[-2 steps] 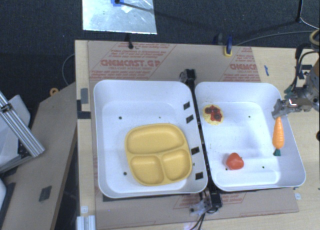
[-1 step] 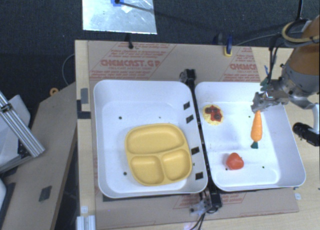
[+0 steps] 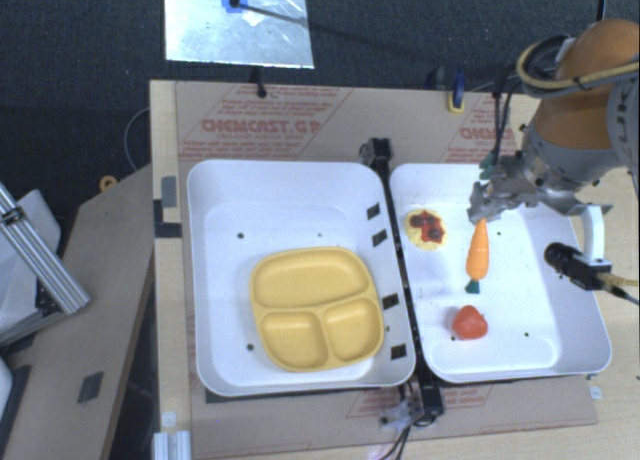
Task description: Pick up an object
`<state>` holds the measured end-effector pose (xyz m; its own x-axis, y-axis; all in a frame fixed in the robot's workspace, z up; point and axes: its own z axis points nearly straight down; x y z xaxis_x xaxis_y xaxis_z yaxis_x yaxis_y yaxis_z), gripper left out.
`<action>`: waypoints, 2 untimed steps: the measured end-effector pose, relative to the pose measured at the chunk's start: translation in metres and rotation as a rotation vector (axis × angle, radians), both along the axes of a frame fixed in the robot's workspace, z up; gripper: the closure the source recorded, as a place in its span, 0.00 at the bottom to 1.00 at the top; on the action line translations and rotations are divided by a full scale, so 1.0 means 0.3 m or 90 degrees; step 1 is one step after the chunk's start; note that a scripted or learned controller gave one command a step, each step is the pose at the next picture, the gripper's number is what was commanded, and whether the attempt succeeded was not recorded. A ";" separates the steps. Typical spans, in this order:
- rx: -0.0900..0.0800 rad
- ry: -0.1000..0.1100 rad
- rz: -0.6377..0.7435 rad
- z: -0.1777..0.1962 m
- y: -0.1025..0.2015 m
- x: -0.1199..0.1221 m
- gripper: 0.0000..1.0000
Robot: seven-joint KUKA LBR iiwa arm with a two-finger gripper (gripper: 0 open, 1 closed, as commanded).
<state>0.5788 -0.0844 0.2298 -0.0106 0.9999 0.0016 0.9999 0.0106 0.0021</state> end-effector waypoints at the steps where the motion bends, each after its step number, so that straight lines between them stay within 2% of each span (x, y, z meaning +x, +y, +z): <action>1: 0.000 -0.001 0.000 0.034 0.171 0.055 1.00; 2: 0.000 -0.001 0.000 0.060 0.334 0.108 1.00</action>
<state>0.6112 0.0158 0.2478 -0.0104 0.9999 0.0019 0.9999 0.0104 0.0043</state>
